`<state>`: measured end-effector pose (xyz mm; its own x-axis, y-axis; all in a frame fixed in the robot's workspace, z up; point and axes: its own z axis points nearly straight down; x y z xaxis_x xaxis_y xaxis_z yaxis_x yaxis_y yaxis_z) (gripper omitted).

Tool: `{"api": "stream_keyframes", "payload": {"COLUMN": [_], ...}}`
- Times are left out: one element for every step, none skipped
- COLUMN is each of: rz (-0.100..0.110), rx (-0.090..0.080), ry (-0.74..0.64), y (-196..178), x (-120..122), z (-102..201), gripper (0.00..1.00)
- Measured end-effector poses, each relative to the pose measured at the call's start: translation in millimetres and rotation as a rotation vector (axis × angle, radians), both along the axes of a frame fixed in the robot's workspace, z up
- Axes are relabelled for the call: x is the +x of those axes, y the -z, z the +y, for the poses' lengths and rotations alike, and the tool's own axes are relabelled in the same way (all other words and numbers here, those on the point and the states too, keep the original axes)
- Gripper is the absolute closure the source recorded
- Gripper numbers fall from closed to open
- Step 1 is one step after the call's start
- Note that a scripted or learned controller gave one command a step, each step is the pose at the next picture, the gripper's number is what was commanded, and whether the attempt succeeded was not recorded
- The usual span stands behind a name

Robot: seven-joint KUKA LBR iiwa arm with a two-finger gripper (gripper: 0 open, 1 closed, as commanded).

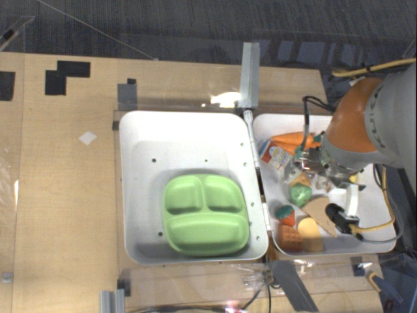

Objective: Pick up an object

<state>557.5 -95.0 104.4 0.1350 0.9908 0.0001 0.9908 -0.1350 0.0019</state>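
Two shallow white bins were seen side by side on the bench. In the left bin (140,175) a green divided tray (206,214) was lying toward the near side, upright. The right bin (378,201) was crowded with small objects: an orange carrot-like piece (289,139) at the far side, a white packet with red and blue print (272,155) just left of it, a green object (300,194) near the middle, a small red and green piece (285,212) nearer, a yellow rounded object (307,227) and an orange block (291,238) at the near edge, with a tan flat piece (320,208) beside them. The arm was reached in from the right, its orange band (348,119) above the right bin. The gripper (311,168) was positioned low over the clutter, just above the green object, near the carrot-like piece. Whether the jaws were apart or together could not be told, and nothing could be made out between them.
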Motion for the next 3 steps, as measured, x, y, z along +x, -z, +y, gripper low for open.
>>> {"api": "stream_keyframes", "payload": {"rz": [-0.023,-0.026,-0.003], "rx": [-0.006,0.0,-0.001], "ry": [-0.1,-0.104,-0.098], "y": [11.3,-1.0,-150.3], "x": [-22.3,-19.8,34.7], "z": [9.7,13.6,55.1], "gripper": [0.0,1.0,1.0]}}
